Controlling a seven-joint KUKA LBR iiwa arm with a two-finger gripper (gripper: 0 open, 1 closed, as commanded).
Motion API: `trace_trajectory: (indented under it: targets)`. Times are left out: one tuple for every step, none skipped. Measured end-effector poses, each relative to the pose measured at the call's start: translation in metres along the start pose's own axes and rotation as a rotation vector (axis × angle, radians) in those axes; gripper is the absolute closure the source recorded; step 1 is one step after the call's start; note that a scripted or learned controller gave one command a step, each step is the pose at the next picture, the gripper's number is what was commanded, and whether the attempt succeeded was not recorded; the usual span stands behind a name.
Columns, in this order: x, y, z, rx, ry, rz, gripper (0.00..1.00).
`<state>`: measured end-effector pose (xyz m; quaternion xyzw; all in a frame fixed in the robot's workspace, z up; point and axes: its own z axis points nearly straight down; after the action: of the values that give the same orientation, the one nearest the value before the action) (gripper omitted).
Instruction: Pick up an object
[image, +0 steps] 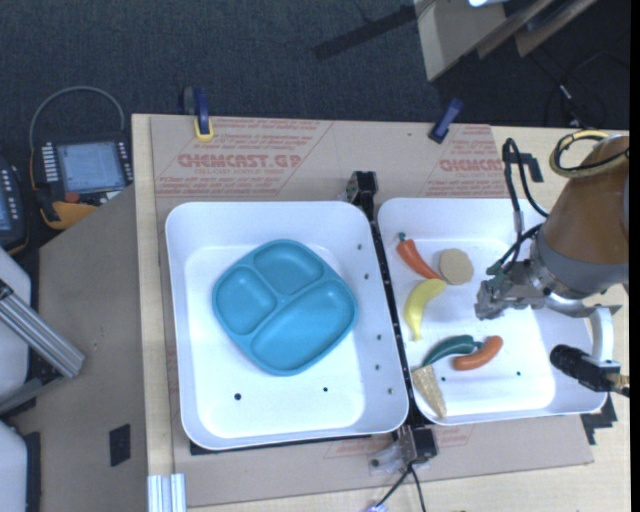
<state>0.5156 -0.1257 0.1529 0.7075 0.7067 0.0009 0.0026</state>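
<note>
The right bin (530, 225) holds several toy foods. An orange carrot (416, 258) lies at its far left, with a round tan biscuit (456, 265) beside it. Below them a yellow banana (420, 305) lies lengthwise. A dark green pod (449, 347) and an orange-red sausage (478, 353) lie side by side nearer the front. A tan wedge (430, 390) rests in the front left corner. My gripper (497, 299) hangs over the bin's middle, right of the banana and biscuit and above the sausage. Nothing shows between its fingers.
The left bin (190, 330) holds a blue divided plate (285, 305) near its centre. A black clamp (362, 186) sits at the far end of the wall between the bins. The grey and orange arm (590, 230) covers the right bin's right side.
</note>
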Motion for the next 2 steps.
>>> trace_trajectory:
  targets:
    - [-0.006,0.001,-0.044,-0.002,0.000,-0.001,1.00]
    - [-0.006,0.002,-0.082,-0.001,0.000,-0.002,1.00]
